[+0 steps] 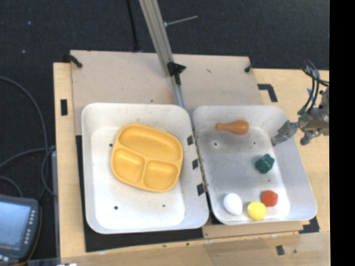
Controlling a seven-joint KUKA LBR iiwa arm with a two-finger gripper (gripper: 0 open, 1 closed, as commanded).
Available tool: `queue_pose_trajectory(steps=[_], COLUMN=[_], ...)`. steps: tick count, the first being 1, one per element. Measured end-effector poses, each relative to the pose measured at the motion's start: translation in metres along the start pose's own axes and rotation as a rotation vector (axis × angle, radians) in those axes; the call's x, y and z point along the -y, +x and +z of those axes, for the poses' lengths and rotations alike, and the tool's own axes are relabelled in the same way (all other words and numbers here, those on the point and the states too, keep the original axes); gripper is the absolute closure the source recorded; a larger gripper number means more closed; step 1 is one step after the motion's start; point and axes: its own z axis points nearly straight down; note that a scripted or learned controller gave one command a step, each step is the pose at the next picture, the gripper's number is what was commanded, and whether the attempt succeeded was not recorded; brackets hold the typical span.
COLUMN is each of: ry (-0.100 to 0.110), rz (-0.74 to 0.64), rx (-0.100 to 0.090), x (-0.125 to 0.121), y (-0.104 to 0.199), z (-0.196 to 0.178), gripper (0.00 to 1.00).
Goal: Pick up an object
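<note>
The end effector [294,132] hangs at the right edge of the scene, over the upper right rim of the right bin [291,190], its two grey fingers spread apart in a wide V, one finger [283,133] reaching left over the bin's edge and the other pointing down to the right; nothing sits between them, so it is parted and has hold of nothing. Closest to it, below and to the left on the bin floor, lies a small dark green block [264,163], clear of the fingers. Farther left and slightly higher, near the bin's top wall, rests a brown toy drumstick [233,127], lying on its side with the thin end pointing left. Along the bin's lower wall, well apart from the end effector, three small items sit in a loose row: a red piece [269,198], just beside it a yellow ball [256,210], and next to that a white egg-shaped object [233,204]. The left bin [100,204], touching the right one along their shared edge, carries a yellow divided plate [147,157] with three compartments, set a little askew. Both bins rest on a tan table [111,73], from whose back edge a slim metal post [157,29] rises toward the top of the view.
</note>
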Motion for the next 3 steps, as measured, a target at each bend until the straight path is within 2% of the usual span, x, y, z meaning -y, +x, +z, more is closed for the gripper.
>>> queue_pose_trajectory(steps=[1,3], ry=[0.000,0.004], rz=[0.000,0.005], rx=[0.000,0.000], x=[0.000,0.000], y=[0.000,0.006], z=[0.000,0.090], gripper=[0.00,0.00])
